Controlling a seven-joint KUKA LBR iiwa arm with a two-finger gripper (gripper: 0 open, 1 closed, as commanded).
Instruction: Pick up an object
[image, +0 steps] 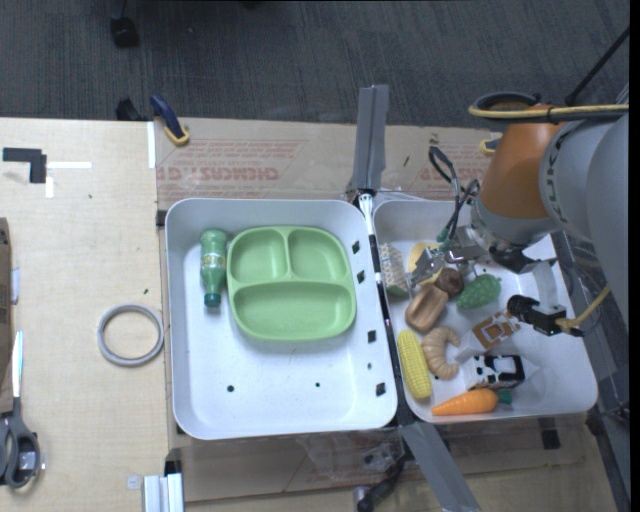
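Nearest the camera, at the front of the right white bin (560, 400), lies an orange plastic carrot (465, 403), and just behind it a small black-and-white toy cow (497, 370). A yellow corn cob (414, 364) lies along the bin's left wall, beside a tan croissant-shaped toy (440, 352). Further back come a small brown box with a pale label (496, 329) – its print too small to read – a brown bread-like piece (427, 307) and a knobbly green toy (480, 291).

The gripper (437, 262) hangs low over the back of this heap, close above the brown piece; whether the jaws are parted or closed cannot be told, and nothing is visibly between them.

In the left white bin (280, 405) a pale green three-compartment plate (292, 282) sits with a green plastic bottle (212, 266) lying just beside its left edge.

On the bench (70, 260) to the left rests a grey ring (130, 333). Beyond the bins, flat cardboard (250, 160) carries red printed lettering – upside down from here and not readable.
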